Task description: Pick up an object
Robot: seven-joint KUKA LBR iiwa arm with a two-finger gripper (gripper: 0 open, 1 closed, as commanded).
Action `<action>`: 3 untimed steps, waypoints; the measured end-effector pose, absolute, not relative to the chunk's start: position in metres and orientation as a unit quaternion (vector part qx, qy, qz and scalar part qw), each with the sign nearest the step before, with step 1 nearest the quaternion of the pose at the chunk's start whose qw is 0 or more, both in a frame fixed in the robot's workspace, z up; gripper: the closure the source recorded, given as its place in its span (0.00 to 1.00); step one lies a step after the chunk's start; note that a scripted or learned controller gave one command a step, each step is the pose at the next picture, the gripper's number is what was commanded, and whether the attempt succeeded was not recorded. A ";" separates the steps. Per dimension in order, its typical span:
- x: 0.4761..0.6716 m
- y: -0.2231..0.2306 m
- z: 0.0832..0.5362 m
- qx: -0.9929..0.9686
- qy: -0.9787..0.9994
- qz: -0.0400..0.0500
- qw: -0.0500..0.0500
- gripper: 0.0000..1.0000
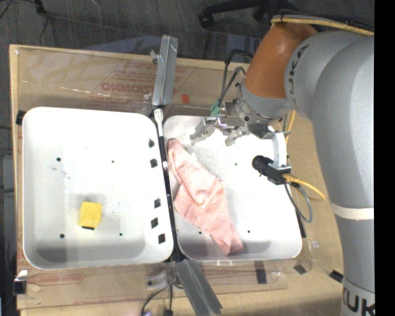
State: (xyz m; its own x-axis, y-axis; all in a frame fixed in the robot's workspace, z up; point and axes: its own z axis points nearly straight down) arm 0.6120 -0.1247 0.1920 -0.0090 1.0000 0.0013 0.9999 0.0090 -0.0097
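Fingers point(199, 133) of the gripper point(214, 135) stand apart, two thin metal prongs splayed leftward and downward over the far end of the right bin point(276, 232). Nothing sits between them. Their tips hang just above and to the right of the top end of the pink cloth point(201, 199); whether they touch it cannot be told from this angle.

That cloth lies crumpled along the right bin's left side, running from near the far wall down toward the near wall, its lower end narrowing to a tail. A small yellow block point(91, 214) rests alone in the left bin point(46, 150), toward its near left part, well apart from the gripper.

Behind the gripper, the arm point(329, 110) comes in from the right, grey with an orange band, with a black fitting and yellow cable point(306, 188) hanging over the right bin's right side.

Both white bins sit side by side, touching along a middle seam marked with black clips, on a wooden bench point(85, 74) covered with clear sheet and red print. A metal bar point(164, 71) stands at the far end of the seam. Beyond the bench lies dark carpet, with a black chair base point(250, 2) and loose cables.
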 end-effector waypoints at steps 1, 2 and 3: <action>0.607 -0.134 0.090 -0.640 -0.769 0.001 0.002 0.00; 0.621 -0.141 0.091 -0.710 -0.704 0.001 0.001 0.00; 0.621 -0.140 0.098 -0.709 -0.706 0.002 0.004 1.00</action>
State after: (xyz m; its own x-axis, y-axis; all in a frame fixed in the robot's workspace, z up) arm 0.6210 -0.1398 0.0982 0.0041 1.0000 0.0021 1.0000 -0.0040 -0.0080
